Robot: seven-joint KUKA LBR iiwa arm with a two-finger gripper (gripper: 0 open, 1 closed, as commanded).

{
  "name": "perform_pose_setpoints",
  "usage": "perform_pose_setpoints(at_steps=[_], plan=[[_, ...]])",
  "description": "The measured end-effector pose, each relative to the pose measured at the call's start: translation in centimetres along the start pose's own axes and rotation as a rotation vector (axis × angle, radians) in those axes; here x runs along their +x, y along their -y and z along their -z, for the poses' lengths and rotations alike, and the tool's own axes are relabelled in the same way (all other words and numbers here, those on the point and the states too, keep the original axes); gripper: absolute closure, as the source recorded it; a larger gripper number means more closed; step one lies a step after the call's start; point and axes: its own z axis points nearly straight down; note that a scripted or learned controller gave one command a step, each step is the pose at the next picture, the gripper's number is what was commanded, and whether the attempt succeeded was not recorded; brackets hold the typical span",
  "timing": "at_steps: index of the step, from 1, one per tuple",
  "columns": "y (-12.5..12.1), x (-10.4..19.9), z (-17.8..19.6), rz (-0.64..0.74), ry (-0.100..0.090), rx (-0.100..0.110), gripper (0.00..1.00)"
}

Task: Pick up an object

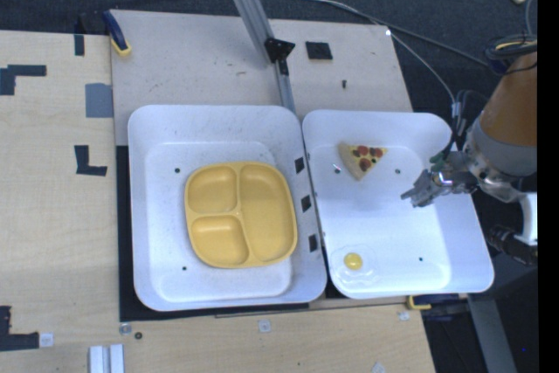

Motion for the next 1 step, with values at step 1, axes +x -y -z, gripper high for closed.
perform_pose_setpoints(at_steps=[1], plan=[[-1.93,6.11,0.08,0.002,-0.001,0.000,1.00]])
